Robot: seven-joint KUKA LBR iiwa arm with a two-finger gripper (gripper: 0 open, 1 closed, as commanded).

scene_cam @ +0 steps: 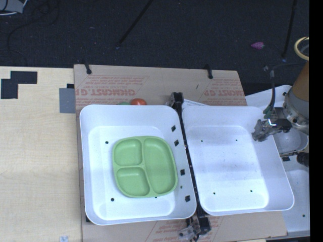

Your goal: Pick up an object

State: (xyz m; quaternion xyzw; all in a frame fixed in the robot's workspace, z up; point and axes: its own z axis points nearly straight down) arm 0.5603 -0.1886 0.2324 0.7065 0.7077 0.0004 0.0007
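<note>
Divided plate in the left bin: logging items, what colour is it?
Light green divided plate, plain, seen in the camera view.

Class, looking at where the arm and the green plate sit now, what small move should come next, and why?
Probably travel left across the right bin toward the green divided plate, since the gripper sits at the right bin's far edge and the plate lies in the left bin.

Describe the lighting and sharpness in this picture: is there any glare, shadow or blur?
In the camera view the light is even and soft; the white bins look bright but keep their edges, with faint grey smudges of shade on the right bin floor. The green plate is sharp with no glare. The tool at the right looks slightly soft, and the background above is dark.
</note>
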